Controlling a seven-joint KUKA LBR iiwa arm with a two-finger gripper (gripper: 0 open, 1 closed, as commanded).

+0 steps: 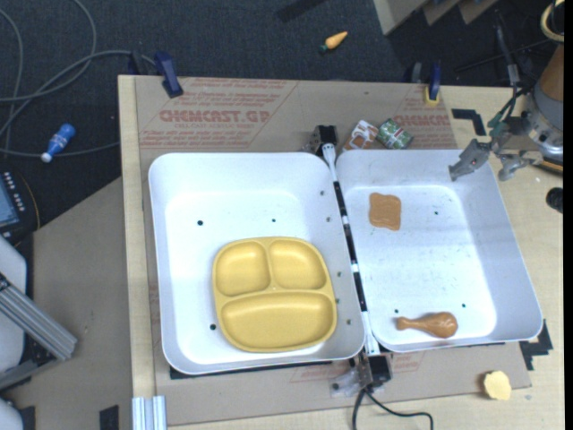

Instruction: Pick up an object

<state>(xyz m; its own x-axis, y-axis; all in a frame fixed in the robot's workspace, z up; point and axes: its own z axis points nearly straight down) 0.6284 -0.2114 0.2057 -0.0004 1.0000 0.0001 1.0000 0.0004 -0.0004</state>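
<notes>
Glossy yellow plastic plate [273, 305]

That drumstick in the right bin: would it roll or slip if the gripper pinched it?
The drumstick looks like smooth toy plastic, so probably light and stiff, perhaps slippery. Its rounded fat end may roll or pivot when nudged; the thin bone end looks easier to pinch.

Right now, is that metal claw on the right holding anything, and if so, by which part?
Nothing is held. The grey two-finger gripper hangs open over the right white bin's far corner, with nothing between its fingers.
</notes>
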